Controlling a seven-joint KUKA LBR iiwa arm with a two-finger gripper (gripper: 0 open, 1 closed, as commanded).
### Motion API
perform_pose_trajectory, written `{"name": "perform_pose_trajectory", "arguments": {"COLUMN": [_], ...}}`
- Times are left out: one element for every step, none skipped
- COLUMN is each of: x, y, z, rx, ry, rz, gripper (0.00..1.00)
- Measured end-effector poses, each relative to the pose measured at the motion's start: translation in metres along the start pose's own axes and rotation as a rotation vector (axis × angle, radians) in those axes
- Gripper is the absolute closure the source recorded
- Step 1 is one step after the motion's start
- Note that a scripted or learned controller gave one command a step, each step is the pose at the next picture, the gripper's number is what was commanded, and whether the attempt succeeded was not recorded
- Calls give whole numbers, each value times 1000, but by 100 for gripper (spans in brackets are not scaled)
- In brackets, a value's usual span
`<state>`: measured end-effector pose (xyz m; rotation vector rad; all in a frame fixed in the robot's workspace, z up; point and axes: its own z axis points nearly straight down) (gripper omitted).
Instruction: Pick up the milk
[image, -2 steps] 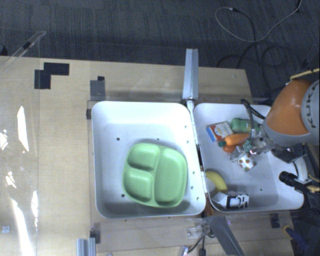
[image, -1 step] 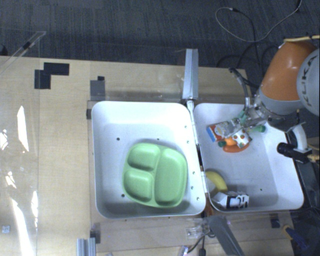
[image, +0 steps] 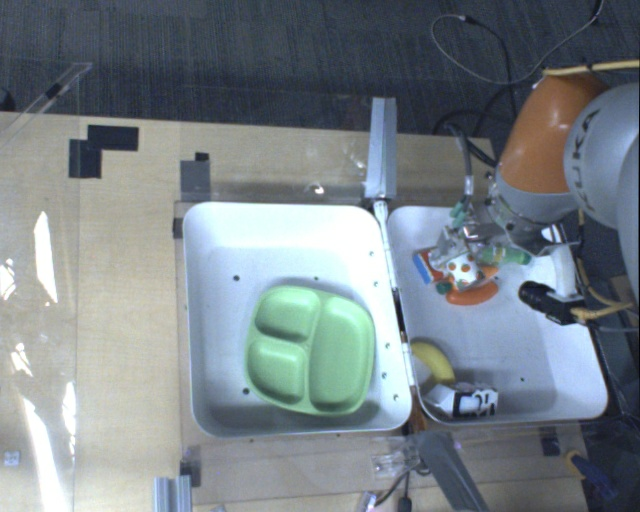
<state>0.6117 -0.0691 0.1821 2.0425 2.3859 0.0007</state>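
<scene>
- A pale wooden counter (image: 100, 300) is seen from above, with dark carpet beyond its far edge; two shallow white bins are set on it side by side, a left bin (image: 210, 300) and a right bin (image: 540, 360).
- One milk carton (image: 466, 402), white with black patches, is seen lying on its side in the right bin, against the near wall towards the near-left corner.
- One yellow banana (image: 432, 361) is found just beside the carton, on its far-left side, close to the wall shared with the left bin; whether the two touch cannot be told.
- Further back in the same bin, a small cluster of toys (image: 462, 275) is gathered: a blue-and-red piece, a white spotted piece on an orange one, and a green piece. An exact count cannot be given, since they overlap.
- The jaws are lowered over this cluster, well apart from the carton. Whether they are open or closed cannot be told, and nothing is seen gripped between them.
- The grey arm (image: 590, 150), with its orange band, is reached in from the right above the far side of the right bin.
- One green plate (image: 312, 350) with three compartments is laid in the left bin, towards its near side.
</scene>
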Motion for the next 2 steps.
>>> {"name": "perform_pose_trajectory", "arguments": {"x": [-15,-79], "y": [33,42], "z": [-1,-16], "rx": [-1,-2], "ry": [-1,-1], "rz": [-53,14], "gripper": [100,100]}}
